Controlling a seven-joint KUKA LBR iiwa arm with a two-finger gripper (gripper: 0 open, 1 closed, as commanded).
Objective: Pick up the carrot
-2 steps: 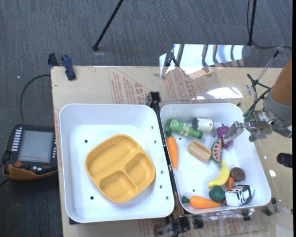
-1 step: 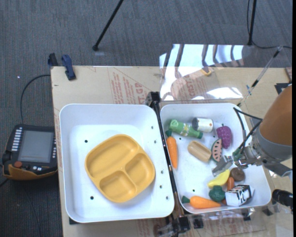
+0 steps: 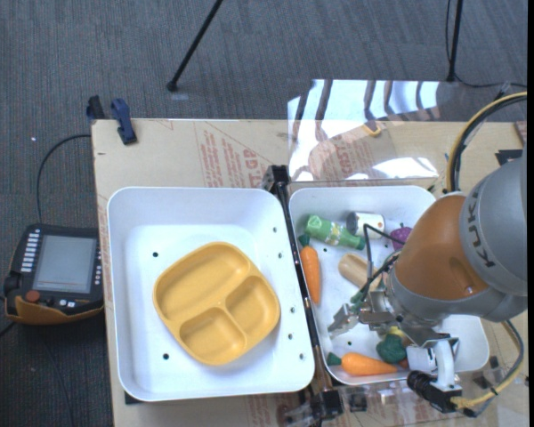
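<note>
Two orange carrots lie in the right bin (image 3: 423, 194). One carrot (image 3: 311, 272) rests along the bin's left wall, pointing toward the front. The other carrot (image 3: 369, 364) lies flat by the front wall, with a green tuft at its left end. My gripper (image 3: 345, 318) hangs over the middle of the bin, between the two carrots and touching neither. Its fingers point left and look open, with nothing between them. The grey and orange wrist (image 3: 445, 261) covers the bin's right part.
The right bin also holds a green bottle (image 3: 332, 231), a tan bread-like piece (image 3: 354, 268), a purple item (image 3: 399, 235), a white item (image 3: 368, 222) and a green vegetable (image 3: 392, 348). A yellow divided plate (image 3: 216, 302) sits in the left bin (image 3: 133, 238).
</note>
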